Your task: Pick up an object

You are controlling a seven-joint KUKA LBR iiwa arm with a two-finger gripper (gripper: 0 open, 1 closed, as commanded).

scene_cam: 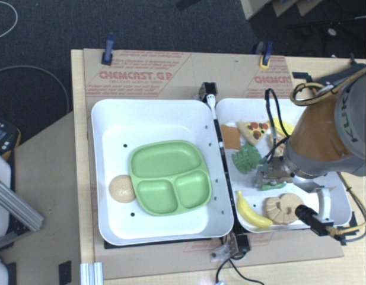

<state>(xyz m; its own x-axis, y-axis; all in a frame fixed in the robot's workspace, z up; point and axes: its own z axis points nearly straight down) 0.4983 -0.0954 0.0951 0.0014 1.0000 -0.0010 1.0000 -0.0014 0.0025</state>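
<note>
My gripper is low in the right bin, just right of a green broccoli-like toy. A thin green piece peeks out right beneath it; whether they touch I cannot tell. Around it lie a pizza slice, an orange-brown toast piece, a yellow banana and a tan ridged pastry. A yellow item is partly hidden behind the arm.
The left bin holds a green sectioned tray and a round tan cookie at the tray's left. A black divider bar runs between the bins. Cables loop over the right bin's back.
</note>
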